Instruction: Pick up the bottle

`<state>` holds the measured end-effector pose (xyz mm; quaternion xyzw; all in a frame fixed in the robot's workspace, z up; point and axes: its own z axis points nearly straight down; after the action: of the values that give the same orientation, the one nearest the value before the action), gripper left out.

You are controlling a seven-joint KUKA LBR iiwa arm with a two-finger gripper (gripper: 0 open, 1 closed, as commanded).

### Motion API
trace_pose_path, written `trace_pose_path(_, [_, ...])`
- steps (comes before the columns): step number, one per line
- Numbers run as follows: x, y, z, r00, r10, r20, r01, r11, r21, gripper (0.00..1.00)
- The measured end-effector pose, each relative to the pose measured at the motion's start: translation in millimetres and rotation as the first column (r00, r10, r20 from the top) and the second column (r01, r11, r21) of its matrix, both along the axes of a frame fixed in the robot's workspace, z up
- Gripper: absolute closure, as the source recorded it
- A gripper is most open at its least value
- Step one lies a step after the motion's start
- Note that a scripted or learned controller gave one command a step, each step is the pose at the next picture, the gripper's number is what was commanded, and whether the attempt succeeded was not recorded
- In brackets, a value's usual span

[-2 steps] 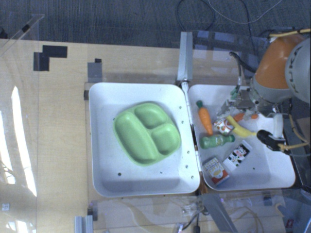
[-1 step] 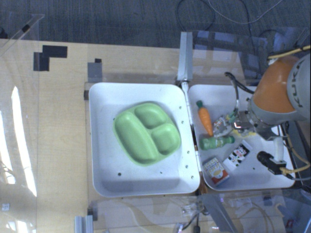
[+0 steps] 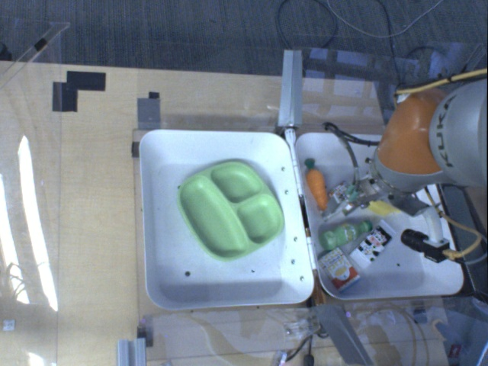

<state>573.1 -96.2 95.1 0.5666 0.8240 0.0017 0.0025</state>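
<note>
The gripper [image 3: 352, 197] hangs just above the green bottle [image 3: 345, 234] in the right bin [image 3: 442, 280]; its finger state cannot be told. An orange carrot [image 3: 316, 188] lies just beyond the bottle; a small carton [image 3: 340, 270] sits just in front of it.

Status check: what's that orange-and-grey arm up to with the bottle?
Pincer low in right bin, just above green bottle. Bottle lying flat, not gripped. Carrot and small cartons crowd it.

I see even, bright overhead light on the pale wooden surface [image 3: 91, 227], with long white glare streaks [image 3: 30, 204] down its left side, apparently off a clear panel. The left shallow white plastic bin [image 3: 160, 280] is nearly blown out, with soft grey shading along its inner walls. The dark floor at the top is dim. Overall sharpness is modest; small items look soft.
</note>
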Motion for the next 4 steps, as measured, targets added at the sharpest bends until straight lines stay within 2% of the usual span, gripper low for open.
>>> trace_pose_path(1, [-39,0,-5,0.988,-0.155,0.012,0.155,0.988,0.002,0.0])
trace_pose_path(2, [-36,0,7,0.988,-0.152,0.018,0.152,0.988,0.003,1.0])
trace_pose_path(3, [-55,53,150,0.874,-0.486,0.0,0.486,0.874,0.003,1.0])
trace_pose_path(4, [-36,82,184,0.945,-0.326,0.0,0.326,0.945,0.001,1.0])
